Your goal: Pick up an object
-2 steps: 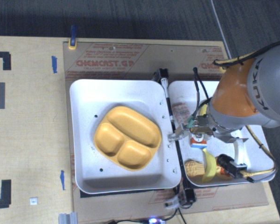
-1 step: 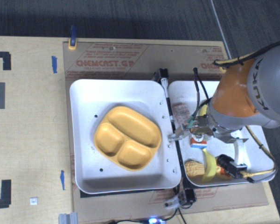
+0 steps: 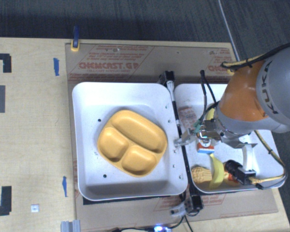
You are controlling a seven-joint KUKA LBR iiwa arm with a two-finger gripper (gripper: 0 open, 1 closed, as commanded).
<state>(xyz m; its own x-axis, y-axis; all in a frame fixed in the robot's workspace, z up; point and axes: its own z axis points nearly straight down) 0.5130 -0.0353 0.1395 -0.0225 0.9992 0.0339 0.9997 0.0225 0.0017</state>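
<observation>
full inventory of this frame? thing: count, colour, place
bins: 2, white, side by side on the bench
divided tray: 1, yellow, upside down in the left bin
banana: 1, yellow, near edge of the right bin
woven item: 1, tan, left of the banana
small packet: 1, pale with reddish print, right bin's left side
cardboard sheet: 1, brown, under the bins
arm: 1, grey with orange band, over the right bin
gripper: 1, above the right bin, finger state unclear

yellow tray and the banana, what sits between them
In the camera view, the raised rims where the two bins meet lie between the yellow tray and the banana; bare white floor lies either side.
</observation>
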